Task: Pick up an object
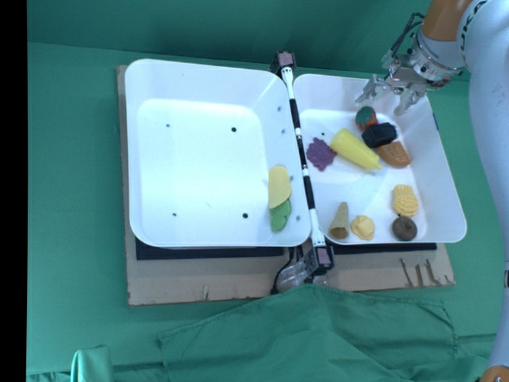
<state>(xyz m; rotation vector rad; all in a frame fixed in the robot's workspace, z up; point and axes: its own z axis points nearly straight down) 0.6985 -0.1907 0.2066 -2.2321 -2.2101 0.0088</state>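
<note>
1. Camera view, looking down: the grey arm with the orange band [465, 6] comes in from the right, and its hand [394, 94] hangs over the far edge of the right shallow white bin [445, 173], fingers spread, nothing between them.
2. Just below the hand sit a small red-and-green toy [366, 118] and a black block [379, 134], touching an orange-brown wedge [394, 155]. A yellow cone-shaped piece [355, 149] and a purple grape cluster [320, 153] lie beside them.
3. Near edge of that bin: tan cone [340, 220], yellow lump [363, 228], yellow corn-like piece [405, 201], brown round thing [404, 228].
4. Left shallow white bin [191, 94]: a yellow slice [278, 186] over a green piece [279, 216], by its right wall.
5. Both bins sit on cardboard [159, 281] on the green tabletop [71, 173].
</note>
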